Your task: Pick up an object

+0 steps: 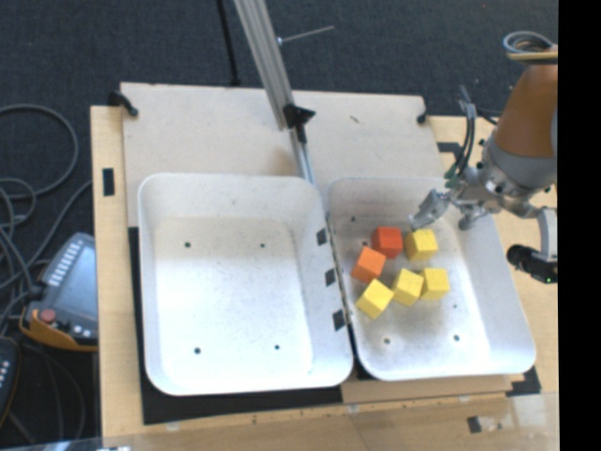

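Yellow and orange foam cubes lie clustered in the right-hand shallow white bin [488, 289], the uppermost yellow cube [423, 243] just beside the two-finger gripper [441, 210], apparently open and empty, so descending over it comes next

Single fixed camera, mounted above the bench [394, 111] and looking down on it at a slant. The view takes in the whole bench top, with the left bin [235, 285] and the right bin [488, 299] side by side across the middle of the frame; the near bench edge lies along the bottom, the far edge toward the top. The camera stands far enough back to include dark carpet [113, 26] beyond the far edge and cables [28, 205] on the floor at left. The arm [526, 125] enters from the right edge. An aluminium post [266, 50] rises from the far side of the bench toward the camera.
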Robot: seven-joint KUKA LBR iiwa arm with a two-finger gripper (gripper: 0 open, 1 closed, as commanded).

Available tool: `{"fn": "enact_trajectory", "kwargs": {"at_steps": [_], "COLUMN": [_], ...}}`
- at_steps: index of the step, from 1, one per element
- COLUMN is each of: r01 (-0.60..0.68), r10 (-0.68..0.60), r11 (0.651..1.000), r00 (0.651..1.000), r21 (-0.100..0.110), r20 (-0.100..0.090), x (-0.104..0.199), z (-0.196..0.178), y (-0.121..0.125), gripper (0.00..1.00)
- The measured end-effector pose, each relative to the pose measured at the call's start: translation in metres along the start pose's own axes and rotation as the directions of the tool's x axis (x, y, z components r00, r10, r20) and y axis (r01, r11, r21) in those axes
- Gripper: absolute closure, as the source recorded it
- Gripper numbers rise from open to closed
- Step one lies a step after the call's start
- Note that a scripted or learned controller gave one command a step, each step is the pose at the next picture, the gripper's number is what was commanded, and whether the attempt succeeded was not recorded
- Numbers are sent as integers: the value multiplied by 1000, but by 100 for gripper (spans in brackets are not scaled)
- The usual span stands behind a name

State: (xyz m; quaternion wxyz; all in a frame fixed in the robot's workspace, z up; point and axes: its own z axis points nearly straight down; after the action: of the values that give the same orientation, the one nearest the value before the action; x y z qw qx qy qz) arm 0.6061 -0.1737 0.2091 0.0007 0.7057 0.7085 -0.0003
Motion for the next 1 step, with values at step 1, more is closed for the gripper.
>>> {"fn": "enact_trajectory", "kwargs": {"at_steps": [1], "r01": [-3], "r10": [3], "r11": [1000], "r00": [1000], "r21": [-17], "r20": [4], "x": [40], "z": [80], "y": [28], "gripper": [0]}}
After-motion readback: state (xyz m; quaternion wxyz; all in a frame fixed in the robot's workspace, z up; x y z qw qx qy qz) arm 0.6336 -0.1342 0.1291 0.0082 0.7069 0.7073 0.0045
